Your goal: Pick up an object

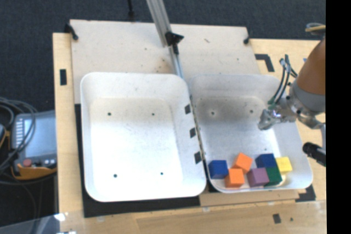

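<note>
You have seven small blocks clustered at the near end of the right bin (pixel 219 90): blue cube (pixel 218 168), two orange cubes (pixel 244 161) (pixel 235 177), purple cube (pixel 258 177), green cube (pixel 273 176), dark blue cube (pixel 266 160), yellow cube (pixel 284 164). All rest touching or just beside one another.

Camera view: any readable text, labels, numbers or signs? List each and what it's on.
None can be read.
Grey device left of the bench: its face is too blurred to tell any characters.
Coloured blocks in the right bin: plain faces, no lettering seen.
Left bin: dark dots, no text.
Black marks on the bench are tape-like corners, not characters.
</note>
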Robot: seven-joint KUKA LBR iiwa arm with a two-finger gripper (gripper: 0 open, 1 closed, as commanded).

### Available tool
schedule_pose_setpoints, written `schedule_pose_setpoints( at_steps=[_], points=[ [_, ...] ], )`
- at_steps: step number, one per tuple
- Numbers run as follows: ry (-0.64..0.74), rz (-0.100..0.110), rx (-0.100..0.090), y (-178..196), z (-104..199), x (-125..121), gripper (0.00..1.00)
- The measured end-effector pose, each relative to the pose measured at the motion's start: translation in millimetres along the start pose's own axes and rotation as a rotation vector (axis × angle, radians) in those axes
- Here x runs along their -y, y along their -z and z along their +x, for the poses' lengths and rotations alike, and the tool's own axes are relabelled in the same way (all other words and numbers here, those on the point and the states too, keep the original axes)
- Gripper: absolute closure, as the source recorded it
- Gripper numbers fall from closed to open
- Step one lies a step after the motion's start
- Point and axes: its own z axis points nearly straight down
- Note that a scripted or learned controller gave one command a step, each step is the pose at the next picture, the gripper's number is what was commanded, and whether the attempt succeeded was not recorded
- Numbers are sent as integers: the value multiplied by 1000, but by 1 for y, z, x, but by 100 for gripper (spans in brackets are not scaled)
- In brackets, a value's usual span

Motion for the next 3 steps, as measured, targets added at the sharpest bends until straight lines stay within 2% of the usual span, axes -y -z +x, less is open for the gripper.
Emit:
schedule_pose_setpoints(
  at_steps=[1,2,3],
  points=[
    [8,-3,1,65,-3,-4,100],
    [10,2,-1,81,-4,-5,100],
    [13,2,-2,86,47,-17,100]
  ],
)
